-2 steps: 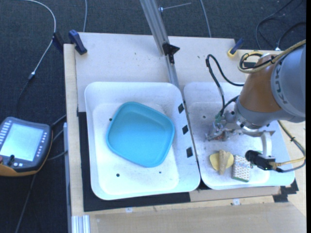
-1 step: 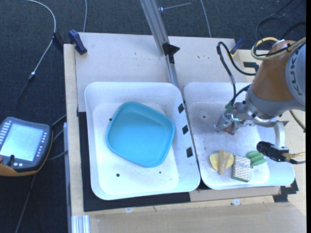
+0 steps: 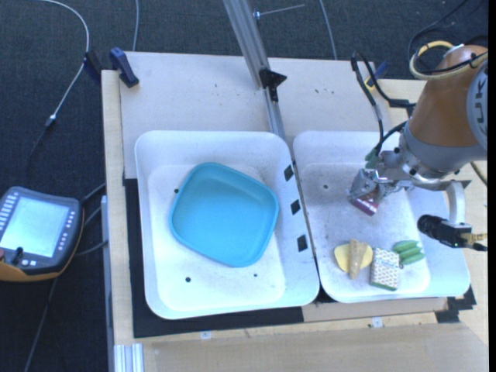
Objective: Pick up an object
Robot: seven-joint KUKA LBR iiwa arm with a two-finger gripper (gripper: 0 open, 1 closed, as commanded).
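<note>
In the right bin [image 3: 325, 208], my gripper [image 3: 369, 191] hangs low over the upper middle of the floor. A small maroon object [image 3: 364, 204] lies right beneath its tip, touching or nearly touching it. Whether the object is gripped is hidden by the gripper body. Along the bin's front edge lie a yellow piece [image 3: 351, 256], a speckled white-green block [image 3: 385, 270] and a green item [image 3: 408, 250]. The left bin [image 3: 155, 161] holds a blue square plate [image 3: 225, 213].
The grey arm with its orange band [image 3: 446, 115] reaches in from the right over the right bin's far corner. A slanted metal rail [image 3: 252, 45] runs down between the bins. A teach pendant [image 3: 35, 227] lies off the bench at left.
</note>
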